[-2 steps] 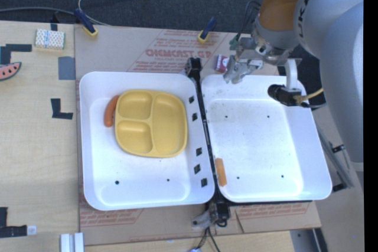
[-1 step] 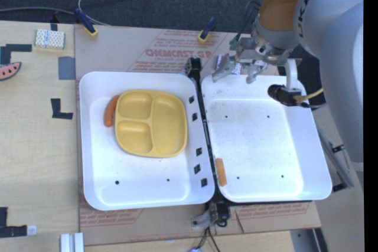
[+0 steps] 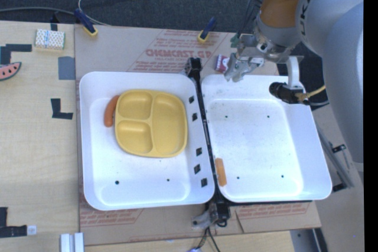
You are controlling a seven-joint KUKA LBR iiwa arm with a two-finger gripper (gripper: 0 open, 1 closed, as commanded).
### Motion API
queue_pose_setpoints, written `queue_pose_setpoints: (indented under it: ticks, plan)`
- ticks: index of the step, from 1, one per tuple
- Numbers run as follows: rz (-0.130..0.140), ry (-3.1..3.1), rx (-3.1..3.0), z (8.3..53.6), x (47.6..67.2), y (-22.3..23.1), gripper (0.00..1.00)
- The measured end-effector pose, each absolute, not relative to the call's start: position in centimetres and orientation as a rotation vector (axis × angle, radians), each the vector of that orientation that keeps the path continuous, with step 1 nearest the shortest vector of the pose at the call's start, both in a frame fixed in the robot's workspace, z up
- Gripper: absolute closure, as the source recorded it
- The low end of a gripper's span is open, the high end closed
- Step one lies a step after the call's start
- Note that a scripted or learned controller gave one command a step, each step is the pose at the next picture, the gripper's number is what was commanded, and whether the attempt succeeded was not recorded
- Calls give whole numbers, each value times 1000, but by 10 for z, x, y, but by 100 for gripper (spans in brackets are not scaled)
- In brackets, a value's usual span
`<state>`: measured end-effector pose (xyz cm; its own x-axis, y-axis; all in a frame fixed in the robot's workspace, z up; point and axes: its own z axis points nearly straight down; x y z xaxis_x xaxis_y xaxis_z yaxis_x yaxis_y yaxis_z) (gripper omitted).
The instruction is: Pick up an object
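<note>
Camera view: 2 white bins side by side on cardboard. Left bin point(image 3: 94, 144) has a yellow divided plate point(image 3: 150, 123) with an orange sausage point(image 3: 109, 111) just beside its left edge, partly tucked against it. Right bin point(image 3: 307, 150) is mostly bare; a 2nd small orange piece point(image 3: 220, 171) lies at its near left edge, up against the divider between the bins. The arm point(image 3: 319, 3) comes in from the right, and the gripper point(image 3: 239, 71) hangs over the far left corner of the right bin, near the rim. Whether the jaws are open or closed, I cannot tell; nothing is visibly held. A small red-and-white item point(image 3: 221, 63) sits on the cardboard just outside that corner.

Judgement: no pick made yet, and the gripper is well apart from both orange pieces.

Risks:
- Descending here likely closes on bare bin floor or clips the rim.
- The orange piece hugging the divider leaves little room for 1 jaw on that side; a slip is likely.
- The sausage touching the plate could get nudged under the rim, or the plate dragged along.
</note>
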<state>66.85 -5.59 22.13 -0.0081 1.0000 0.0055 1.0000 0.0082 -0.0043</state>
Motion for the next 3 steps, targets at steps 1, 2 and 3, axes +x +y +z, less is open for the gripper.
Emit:
queue_pose_setpoints:
  ticks: [1,2,3]
  plan:
    - [-1,-2226,-2208,221,668,-56,0]
    - [-3,-2226,-2205,230,669,-55,100]
    - [-2,-2226,-2205,230,669,-55,0]
